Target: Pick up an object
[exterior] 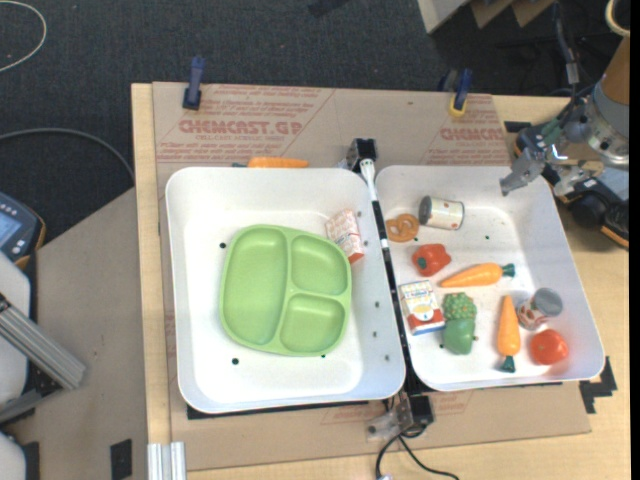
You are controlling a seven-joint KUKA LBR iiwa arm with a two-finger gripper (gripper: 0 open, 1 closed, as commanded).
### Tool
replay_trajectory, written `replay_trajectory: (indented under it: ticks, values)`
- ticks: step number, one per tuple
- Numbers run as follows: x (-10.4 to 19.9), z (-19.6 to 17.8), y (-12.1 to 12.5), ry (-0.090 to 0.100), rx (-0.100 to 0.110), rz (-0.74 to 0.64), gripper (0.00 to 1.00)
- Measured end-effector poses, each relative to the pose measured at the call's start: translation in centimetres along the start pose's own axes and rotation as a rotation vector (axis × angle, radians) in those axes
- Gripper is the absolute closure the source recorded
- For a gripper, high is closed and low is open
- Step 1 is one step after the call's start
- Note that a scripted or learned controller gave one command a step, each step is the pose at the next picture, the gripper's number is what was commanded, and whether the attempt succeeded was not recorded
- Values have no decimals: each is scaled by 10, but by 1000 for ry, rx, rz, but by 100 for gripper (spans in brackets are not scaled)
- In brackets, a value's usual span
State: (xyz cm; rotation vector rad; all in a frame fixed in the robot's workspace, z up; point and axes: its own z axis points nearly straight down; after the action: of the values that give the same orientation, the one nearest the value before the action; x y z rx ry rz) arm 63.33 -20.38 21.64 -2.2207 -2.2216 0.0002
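From the overhead camera I see my hand [527,168] hovering at the far right corner of the right-hand shallow white plastic bin [585,303], above its rim, clear of every item. Its grey metal fingers look spread apart with nothing between them, so the pick has not begun.

I judge the step in hand to be choosing a target and coming down on it. The nearest candidate is the small cylindrical can with a pale label [441,212], lying on its side just beside the round brown pretzel-like toy [402,228]. To do it well I would set the fingers across the can's curved body, not its flat ends, and descend straight, since a smooth cylinder lying down can roll away from a glancing touch.

The other pieces look like glossy moulded plastic play food: a red pepper [431,259], a long tapered orange carrot [474,275], a second carrot [508,330] lying nearly lengthwise, a knobbly green broccoli [460,320], a round red tomato [548,347], a small grey-lidded jar [538,308] and a boxy little carton [422,306]. The carrots are slim and well apart from neighbours, an easy alternative.

In the left white bin [195,298] sits a matte light-green three-compartment plate [286,290], with a small red-and-white packet [346,234] at its far right edge. Both bins rest on a brown cardboard sheet [300,118] clamped to the bench.
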Motion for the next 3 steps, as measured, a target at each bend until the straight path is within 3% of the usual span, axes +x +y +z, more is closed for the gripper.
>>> replay_trajectory:
  ticks: [1, 3]
  values:
    - [0, -11, 1, -2, -4, -1, 100]
    - [0, -33, 2, -6, -11, -3, 100]
